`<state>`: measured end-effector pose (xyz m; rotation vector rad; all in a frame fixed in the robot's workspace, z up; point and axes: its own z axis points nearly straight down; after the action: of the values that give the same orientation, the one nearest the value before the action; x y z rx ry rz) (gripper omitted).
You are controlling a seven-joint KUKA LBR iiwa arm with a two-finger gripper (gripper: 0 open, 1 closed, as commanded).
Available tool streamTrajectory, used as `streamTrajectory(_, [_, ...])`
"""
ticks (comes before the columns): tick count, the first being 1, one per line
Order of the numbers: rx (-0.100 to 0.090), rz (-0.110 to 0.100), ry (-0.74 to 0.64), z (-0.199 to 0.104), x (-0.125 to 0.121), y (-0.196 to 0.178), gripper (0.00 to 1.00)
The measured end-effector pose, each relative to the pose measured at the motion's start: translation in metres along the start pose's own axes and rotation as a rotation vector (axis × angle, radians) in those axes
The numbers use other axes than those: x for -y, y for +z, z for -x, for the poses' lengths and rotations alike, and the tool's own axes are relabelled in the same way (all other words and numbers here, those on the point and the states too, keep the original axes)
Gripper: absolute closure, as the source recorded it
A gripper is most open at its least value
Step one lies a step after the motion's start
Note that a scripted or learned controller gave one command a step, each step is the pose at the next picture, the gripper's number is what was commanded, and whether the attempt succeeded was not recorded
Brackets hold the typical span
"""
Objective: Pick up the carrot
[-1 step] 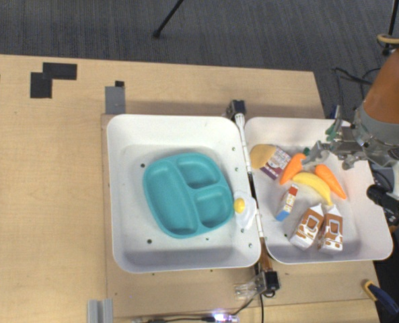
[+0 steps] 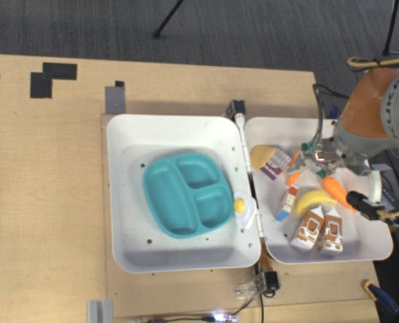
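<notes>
White cartons [image 2: 318,229] — two of them, side by side — stand nearest in the right bin [image 2: 360,253], with one banana [image 2: 315,200] touching them on their far side. The single carrot [image 2: 336,188] lies just right of the banana, slanting toward the bin's right wall, its far end just beside the hand [image 2: 323,157]. Whether the hand is spread or pressed together I cannot tell; nothing shows pinched in it. The risk, as I judge it: the carrot is crowded — a close from here could catch the banana too, or nudge the carrot so it rolls against the cartons. A small tube [image 2: 290,196] lies left of the banana, and one snack packet [image 2: 272,159] sits farther back. In the left bin [image 2: 128,258] rest one teal tray [image 2: 186,194] and one yellow toy [image 2: 239,206].
</notes>
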<state>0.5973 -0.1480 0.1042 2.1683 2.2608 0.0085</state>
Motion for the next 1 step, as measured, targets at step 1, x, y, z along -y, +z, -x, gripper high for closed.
streamTrajectory(1, [-0.004,-0.006,-0.172,-0.0323,-0.0092,0.0183,0.00])
